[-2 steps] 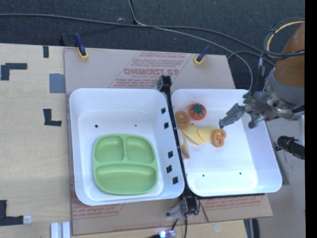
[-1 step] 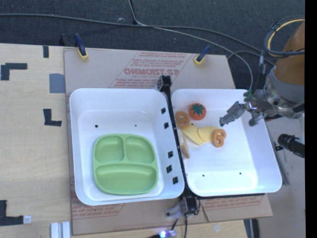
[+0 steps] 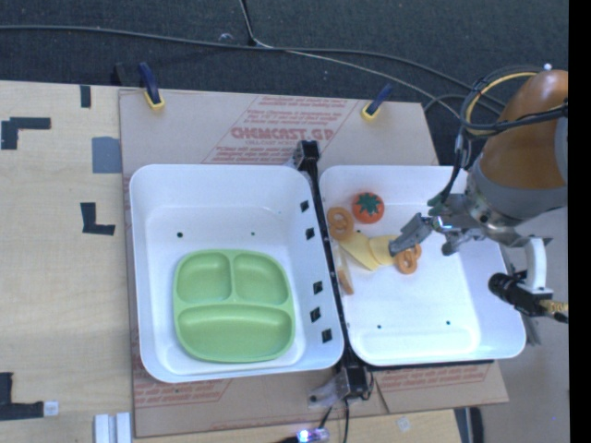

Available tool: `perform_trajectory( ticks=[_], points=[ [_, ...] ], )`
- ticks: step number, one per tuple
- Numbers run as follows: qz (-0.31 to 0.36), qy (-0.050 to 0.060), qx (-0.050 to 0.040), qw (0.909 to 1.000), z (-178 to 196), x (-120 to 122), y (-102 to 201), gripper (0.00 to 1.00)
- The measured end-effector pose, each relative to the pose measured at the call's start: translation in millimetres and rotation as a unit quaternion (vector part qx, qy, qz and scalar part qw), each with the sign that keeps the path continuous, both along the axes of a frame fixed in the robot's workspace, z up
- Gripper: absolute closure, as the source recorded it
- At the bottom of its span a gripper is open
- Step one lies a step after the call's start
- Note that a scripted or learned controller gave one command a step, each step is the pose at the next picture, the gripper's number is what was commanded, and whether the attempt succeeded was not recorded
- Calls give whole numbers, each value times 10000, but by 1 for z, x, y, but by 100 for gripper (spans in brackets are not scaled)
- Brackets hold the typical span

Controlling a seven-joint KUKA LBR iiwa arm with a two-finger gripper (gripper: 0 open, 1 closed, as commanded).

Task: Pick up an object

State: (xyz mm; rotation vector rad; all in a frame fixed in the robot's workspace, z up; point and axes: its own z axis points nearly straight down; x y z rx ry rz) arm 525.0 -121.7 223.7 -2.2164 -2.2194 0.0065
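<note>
1. Biggest risk imo: the gripper (image 3: 406, 245) hangs right over a tight clump in the right bin (image 3: 462, 335), so it could easily shove the toys apart or pinch two at once.
2. Can't tell whether it's spread or pressed together.
3. Likely target is the small orange ring (image 3: 407, 263), just beside the yellow wedge (image 3: 366, 251), mid-bin toward the divider.
4. A red tomato (image 3: 369, 207) and another orange ring (image 3: 340, 220) sit nearer the bin's far edge.
</note>
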Motion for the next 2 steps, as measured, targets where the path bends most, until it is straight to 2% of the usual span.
perform_trajectory(
  ticks=[1,2],
  points=[
    [-2,-4,-1,10000,-49,8,4,0],
    [-4,0,0,10000,-114,8,3,0]
  ],
)
